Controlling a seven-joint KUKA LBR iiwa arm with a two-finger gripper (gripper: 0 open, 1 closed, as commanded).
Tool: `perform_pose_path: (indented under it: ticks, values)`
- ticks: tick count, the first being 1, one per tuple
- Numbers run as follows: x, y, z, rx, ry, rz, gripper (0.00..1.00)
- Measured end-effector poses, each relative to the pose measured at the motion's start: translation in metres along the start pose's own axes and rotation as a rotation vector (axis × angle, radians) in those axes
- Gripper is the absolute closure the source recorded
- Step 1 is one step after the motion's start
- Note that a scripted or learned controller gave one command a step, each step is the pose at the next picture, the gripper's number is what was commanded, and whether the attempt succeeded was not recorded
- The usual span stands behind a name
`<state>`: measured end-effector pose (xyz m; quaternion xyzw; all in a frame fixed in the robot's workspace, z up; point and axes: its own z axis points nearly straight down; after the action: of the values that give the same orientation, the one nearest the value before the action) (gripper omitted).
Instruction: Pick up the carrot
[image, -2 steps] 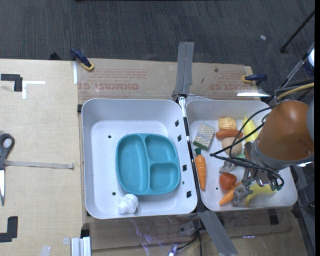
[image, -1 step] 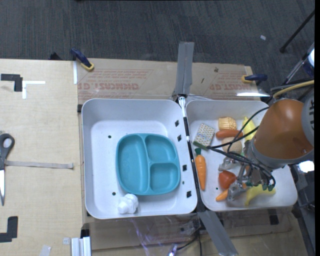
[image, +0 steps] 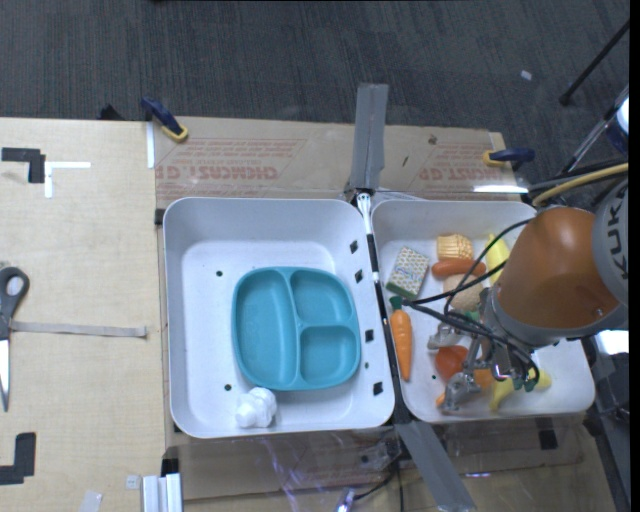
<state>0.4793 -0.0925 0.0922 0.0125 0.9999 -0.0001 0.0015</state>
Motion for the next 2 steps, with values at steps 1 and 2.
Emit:
perform_pose_path:
  ticks: [1,2]
  values:
    - [-0.003,0.0006,-0.0098,0.001,-0.007,-0.003,1.0]
    - [-0.003,0.0006,-0.0098,0.001,-0.007,-0.003,0.0]
